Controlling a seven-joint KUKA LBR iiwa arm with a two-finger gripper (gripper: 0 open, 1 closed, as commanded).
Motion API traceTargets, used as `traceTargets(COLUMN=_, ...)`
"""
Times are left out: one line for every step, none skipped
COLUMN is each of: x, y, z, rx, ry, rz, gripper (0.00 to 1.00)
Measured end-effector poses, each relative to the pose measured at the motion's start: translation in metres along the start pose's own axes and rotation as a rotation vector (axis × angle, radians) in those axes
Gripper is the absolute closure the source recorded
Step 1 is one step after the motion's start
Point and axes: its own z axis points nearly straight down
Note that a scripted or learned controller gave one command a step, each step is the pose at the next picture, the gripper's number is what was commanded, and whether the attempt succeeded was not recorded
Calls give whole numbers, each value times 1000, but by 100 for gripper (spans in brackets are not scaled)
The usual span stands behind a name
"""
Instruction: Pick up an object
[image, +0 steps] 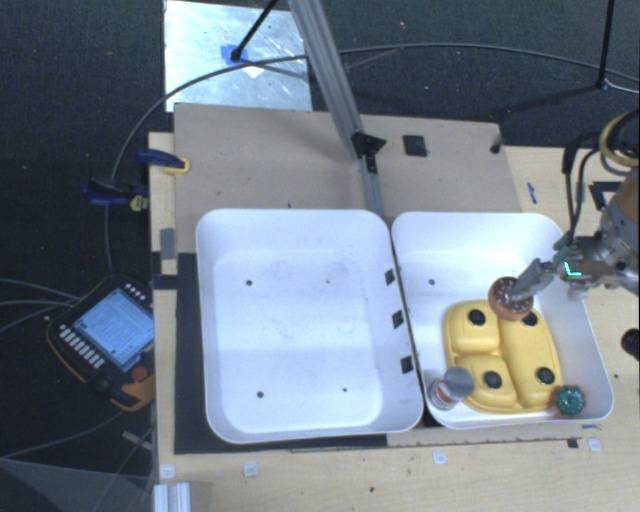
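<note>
My tool (512, 297) over right bin (470, 240), hovering at top edge of yellow tray (500, 355). Can't tell how tool is set from up here. Brownish round thing (507, 299) right under tip, so I'd drop straight, center it, squeeze slow.

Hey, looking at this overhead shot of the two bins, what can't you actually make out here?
- Gripper: too small and blurred in the camera view to tell how it stands, or whether it grips anything.
- Brown round thing at the gripper's tip: too blurred to identify.
- Yellow toy: its near edge is partly covered by a small grey-capped object and a green ball.
- Arm: cut off by the right edge.
</note>
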Motion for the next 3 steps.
traceTargets(x=0, y=0, z=-1, rx=-1, ry=0, rz=0, gripper=0)
traceTargets(x=-2, y=-2, z=62, rx=4, ry=1, rz=4, gripper=0)
traceTargets(x=4, y=-8, z=108, rx=3, ry=1, rz=3, gripper=0)
